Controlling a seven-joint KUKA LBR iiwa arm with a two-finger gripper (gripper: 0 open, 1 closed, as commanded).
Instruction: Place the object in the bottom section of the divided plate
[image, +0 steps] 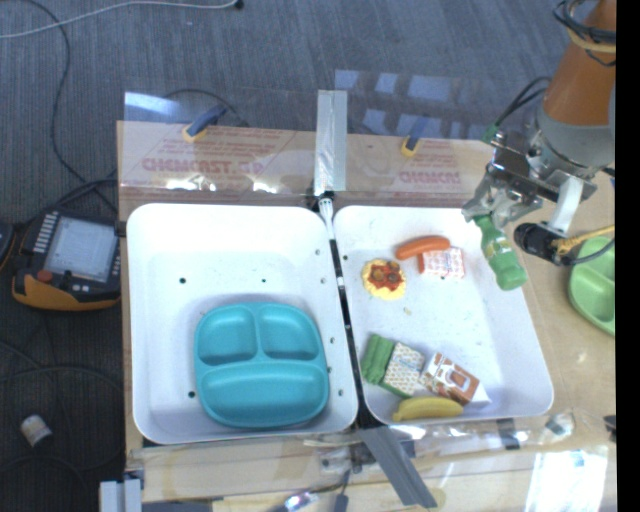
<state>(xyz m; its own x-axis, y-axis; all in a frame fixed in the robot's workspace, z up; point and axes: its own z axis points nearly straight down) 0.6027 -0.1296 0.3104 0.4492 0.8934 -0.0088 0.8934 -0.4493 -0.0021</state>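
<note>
1. The surface (590, 340) carries two white bins side by side. The left bin (160, 250) holds the blue divided plate (262, 362). The right bin (510, 340) holds the loose items. The shared rim between the bins is the main hazard: a low carry across it could knock the load free.
2. The arm's gripper (497, 215) hangs over the far right rim of the right bin, with a green bottle (501, 256) slanting down from it. I cannot tell whether the jaws are clamped on the bottle or merely beside it. If the hold is loose, the bottle may slip during the long traverse left.
3. The plate's bottom section, the wide near compartment, offers generous room. The two far compartments lie just beyond it, so overshooting would land the bottle wrongly.
4. A sausage (423, 245), a small pizza (385, 278) and a red-and-white packet (442, 263) lie near the bottle, under the likely path.
</note>
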